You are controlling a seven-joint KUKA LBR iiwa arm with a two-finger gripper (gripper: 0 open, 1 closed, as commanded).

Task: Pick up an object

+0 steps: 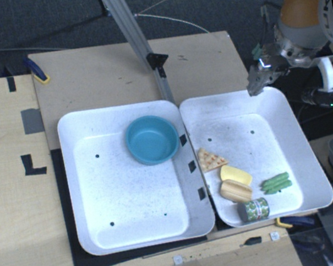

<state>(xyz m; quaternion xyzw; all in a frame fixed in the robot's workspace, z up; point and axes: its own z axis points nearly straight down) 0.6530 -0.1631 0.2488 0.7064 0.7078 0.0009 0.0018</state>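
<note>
Pale bench boards (pixel 14 207) carry two white bins side by side, with a slanted grey pole (pixel 133 33) ending at their shared rim. Left bin (pixel 95 237) holds only a blue bowl (pixel 152 139), near that rim. Right bin (pixel 294 132) has a wafer (pixel 208 159), yellow block (pixel 236 175), bread roll (pixel 235 191), green pod (pixel 275 183) and can (pixel 255 209) crowded at its near end; the gripper (pixel 257 83) hangs over its open far corner, well apart from them, its grip unreadable.

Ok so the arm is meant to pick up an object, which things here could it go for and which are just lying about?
Could be picked:
blue bowl, left bin
cracker, yellow block, bread roll, green pod, can, all right bin
tool, by the right bin's far rim

Lying about:
metal pole
black tape marks
cable
</note>
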